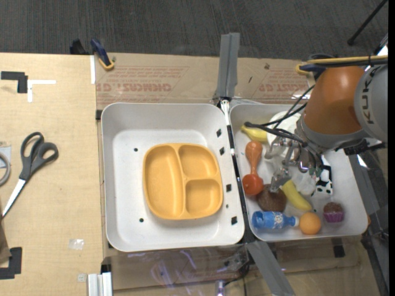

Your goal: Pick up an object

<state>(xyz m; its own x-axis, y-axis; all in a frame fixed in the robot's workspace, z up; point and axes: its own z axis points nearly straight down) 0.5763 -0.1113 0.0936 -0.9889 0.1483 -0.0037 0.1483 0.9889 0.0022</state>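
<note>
My gripper (285, 176) hangs low in the right bin (355, 227), below the orange wrist band. Its metal fingers stand just above a yellow banana (297, 198) and a brown round object (271, 200). Around it lie an orange-red maraca-like toy (252, 165), a second yellow banana (254, 134) at the bin's back left, a blue bottle (271, 221), an orange ball (310, 223), a purple cupcake-like toy (333, 212) and a black-and-white cow toy (323, 181). Nothing shows clearly between the fingers.
The left bin (117, 184) holds a yellow divided plate (182, 180). Scissors (28, 165) lie on the wooden bench at the far left. A grey post (228, 66) stands behind the bins' shared wall. Cables run beside the arm at the right.
</note>
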